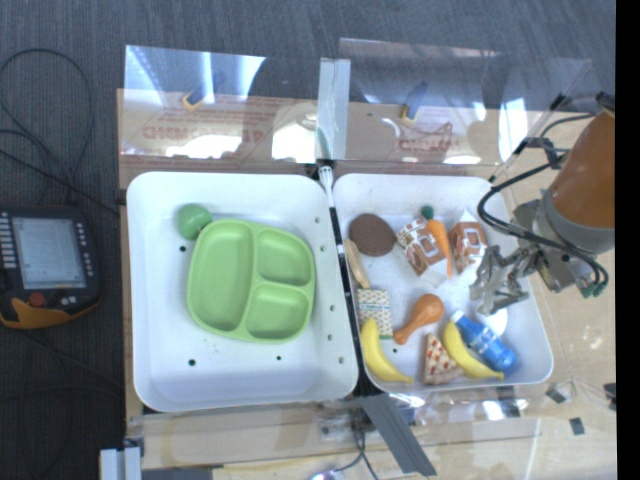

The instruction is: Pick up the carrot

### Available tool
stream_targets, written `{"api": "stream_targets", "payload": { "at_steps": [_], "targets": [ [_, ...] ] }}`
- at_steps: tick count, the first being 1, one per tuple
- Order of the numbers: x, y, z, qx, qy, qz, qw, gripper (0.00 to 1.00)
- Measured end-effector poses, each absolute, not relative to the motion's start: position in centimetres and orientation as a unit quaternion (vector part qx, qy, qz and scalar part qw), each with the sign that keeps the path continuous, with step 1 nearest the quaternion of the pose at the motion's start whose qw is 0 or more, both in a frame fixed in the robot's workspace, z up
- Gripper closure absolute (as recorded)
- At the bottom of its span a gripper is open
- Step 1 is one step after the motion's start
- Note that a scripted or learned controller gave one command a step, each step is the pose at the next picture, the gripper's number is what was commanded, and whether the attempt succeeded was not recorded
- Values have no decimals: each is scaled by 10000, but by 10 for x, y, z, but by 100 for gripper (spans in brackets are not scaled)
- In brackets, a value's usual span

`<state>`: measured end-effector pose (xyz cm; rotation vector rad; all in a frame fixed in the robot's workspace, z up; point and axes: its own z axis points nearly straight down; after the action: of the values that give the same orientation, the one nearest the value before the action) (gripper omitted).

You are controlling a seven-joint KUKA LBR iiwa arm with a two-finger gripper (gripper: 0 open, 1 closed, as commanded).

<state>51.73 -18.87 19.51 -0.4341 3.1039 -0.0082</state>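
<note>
at the near edge of the right bin (540,368), a pizza slice (436,359) lies between two bananas, one yellow banana (378,351) to its left and a second banana (466,355) to its right, the latter tucked against a blue bottle (487,343). just behind them a toy drumstick (420,317) rests near a small checked cracker (374,301).

the carrot (437,238), orange with a green tip, lies toward the far side of the same bin, wedged between two frosted pastry pieces (418,248) and (466,244); a brown round cookie (372,234) sits to their left, near the divider between the bins.

the grey arm (585,183), with its orange band, reaches in from the right, and its pincer (497,286) hangs over the right part of the bin, beside the blue bottle and apart from the carrot. the metal fingers are a blur against the white floor of the bin, so how far they are parted cannot be told; nothing is seen gripped between them.

in the left bin (160,368), a green divided plate (251,279) lies flat, with a green ball (194,219) touching its far left corner. a control pendant (45,264) rests on the floor left of the surface.
</note>
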Motion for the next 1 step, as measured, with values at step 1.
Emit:
{"api": "stream_targets", "payload": {
  "at_steps": [1],
  "targets": [
    [517, -186, 192, -1407, 9901, -2, 9, 0]
  ]
}}
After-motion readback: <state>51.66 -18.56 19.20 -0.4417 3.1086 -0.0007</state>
